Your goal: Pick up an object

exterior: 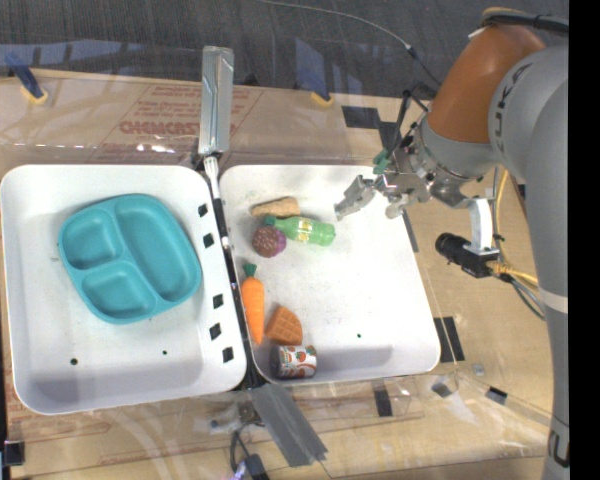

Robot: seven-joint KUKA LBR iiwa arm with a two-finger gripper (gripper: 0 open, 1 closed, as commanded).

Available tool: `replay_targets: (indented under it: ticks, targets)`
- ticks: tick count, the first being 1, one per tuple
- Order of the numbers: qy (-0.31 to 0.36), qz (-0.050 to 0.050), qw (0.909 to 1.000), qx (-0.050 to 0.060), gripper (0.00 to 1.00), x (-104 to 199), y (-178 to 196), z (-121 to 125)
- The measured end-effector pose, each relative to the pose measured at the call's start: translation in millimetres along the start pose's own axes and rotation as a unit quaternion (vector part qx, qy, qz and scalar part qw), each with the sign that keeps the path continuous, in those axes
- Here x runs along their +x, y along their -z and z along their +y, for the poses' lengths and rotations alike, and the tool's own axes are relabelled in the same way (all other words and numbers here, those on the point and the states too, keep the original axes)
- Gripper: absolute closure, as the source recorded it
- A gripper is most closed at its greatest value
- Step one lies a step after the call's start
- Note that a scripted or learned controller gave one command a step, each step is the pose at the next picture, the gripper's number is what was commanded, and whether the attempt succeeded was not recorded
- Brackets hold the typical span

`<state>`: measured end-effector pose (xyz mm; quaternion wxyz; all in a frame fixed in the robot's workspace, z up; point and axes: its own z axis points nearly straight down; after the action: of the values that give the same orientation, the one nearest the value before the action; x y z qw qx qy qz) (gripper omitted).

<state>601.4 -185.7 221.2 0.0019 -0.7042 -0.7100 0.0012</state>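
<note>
The right bin (400, 308) holds several toy foods along its left side: a tan bread roll (276, 207), a green bottle (310, 232), a purple fruit (269, 241), an orange carrot (252, 308), an orange wedge (285, 325) and a small can (294, 361). My gripper (370, 205) hangs over the bin's upper right part, to the right of the green bottle and apart from it. Its two fingers are spread open and nothing is between them.
A teal divided plate (130, 256) lies in the left bin (40, 368). A metal bar (216, 98) stands at the back between the bins. Bare bin floor lies below the gripper, in the right bin's middle and right.
</note>
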Motion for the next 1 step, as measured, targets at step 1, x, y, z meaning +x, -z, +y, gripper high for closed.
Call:
replay_targets:
  ticks: [1]
  targets:
    - [-0.052, 0.001, 0.9987, -0.001, 0.0, 43.9, -130.5, 53.8]
